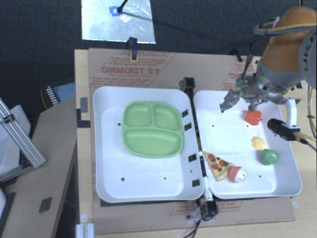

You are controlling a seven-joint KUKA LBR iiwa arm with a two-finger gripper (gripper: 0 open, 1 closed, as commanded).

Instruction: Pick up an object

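Hovering over the right bin (pixel 285 182), tool (pixel 242 102) with fingers spread, gripping nothing; red toy (pixel 253 117) just beside it. Lying nearer: pizza slice (pixel 218 164), green ball (pixel 269 156). Holding a green divided plate (pixel 151 129), left bin (pixel 106 182) on cardboard-covered tabletop (pixel 148 68).

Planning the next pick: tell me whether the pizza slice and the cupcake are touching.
Touching. The camera view shows the pizza slice in the right bin, its crust end pressed against the cupcake with no white floor between them.

Green divided plate (pixel 151 129), left bin (pixel 106 148)
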